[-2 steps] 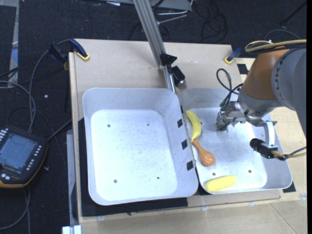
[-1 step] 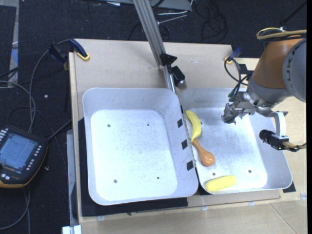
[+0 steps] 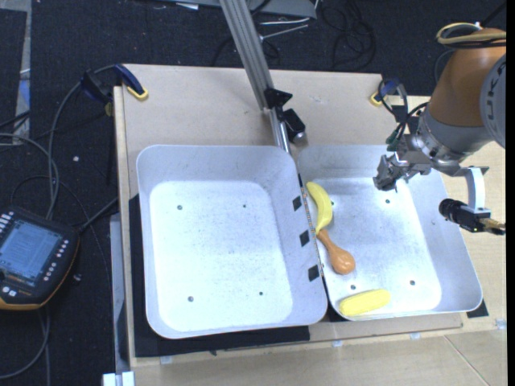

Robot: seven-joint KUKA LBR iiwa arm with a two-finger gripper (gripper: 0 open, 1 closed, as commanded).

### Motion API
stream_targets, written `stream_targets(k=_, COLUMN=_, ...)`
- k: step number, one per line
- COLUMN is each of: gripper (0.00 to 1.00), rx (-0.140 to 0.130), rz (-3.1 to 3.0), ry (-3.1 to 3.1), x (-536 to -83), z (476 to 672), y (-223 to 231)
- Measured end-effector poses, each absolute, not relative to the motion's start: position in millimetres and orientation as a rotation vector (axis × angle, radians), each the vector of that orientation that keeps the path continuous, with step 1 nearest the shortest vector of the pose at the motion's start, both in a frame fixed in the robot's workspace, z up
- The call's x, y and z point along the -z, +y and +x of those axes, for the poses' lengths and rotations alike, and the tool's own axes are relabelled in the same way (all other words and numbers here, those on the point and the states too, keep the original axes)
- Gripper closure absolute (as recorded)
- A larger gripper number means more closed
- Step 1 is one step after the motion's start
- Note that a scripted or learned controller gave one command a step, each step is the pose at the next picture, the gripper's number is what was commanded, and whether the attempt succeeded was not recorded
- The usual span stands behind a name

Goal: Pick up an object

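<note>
Two shallow white bins sit side by side on the bench (image 3: 201,95), the left bin (image 3: 153,215) and the right bin (image 3: 451,272) meeting along a shared middle rim. Three objects lie in the right bin, all close to that rim. One yellow banana (image 3: 320,204) lies near the middle of the bin's left edge, curved, its upper end toward the bin's far side. One orange pear-shaped piece (image 3: 338,256) lies just below the banana, its thin neck reaching up to touch or nearly touch the banana's lower end. One yellow oblong piece (image 3: 364,301) rests apart from those two, near the bin's front left corner.

One arm (image 3: 471,95) reaches in over the right bin's far right corner. Its gripper (image 3: 389,177) hangs above the far part of the right bin, well apart from all three objects, with nothing visible between its fingers; whether it is spread or closed I cannot tell, as the dark tip is too small to read.

Two clamps hold the bench's far corners, one at the far left corner (image 3: 129,83) and one at the far right corner (image 3: 385,92). One slanted metal pole (image 3: 249,47) crosses the bench's far edge toward the bins' shared rim. One handheld control pendant (image 3: 28,256) lies on the floor left of the bench.
</note>
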State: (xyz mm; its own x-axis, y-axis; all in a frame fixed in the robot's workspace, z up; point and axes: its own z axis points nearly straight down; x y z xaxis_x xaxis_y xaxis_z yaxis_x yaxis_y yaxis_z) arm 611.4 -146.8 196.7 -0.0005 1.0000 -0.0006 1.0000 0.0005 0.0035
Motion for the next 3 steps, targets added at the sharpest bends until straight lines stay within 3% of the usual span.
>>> stream_targets(k=1, gripper=1.0, rx=-0.004, rz=2.219, ry=2.219, x=-246, z=612.2, y=-147)
stream_targets(k=3, gripper=1.0, rx=0.0, rz=2.218, ry=2.227, x=-241, z=621.3, y=-41)
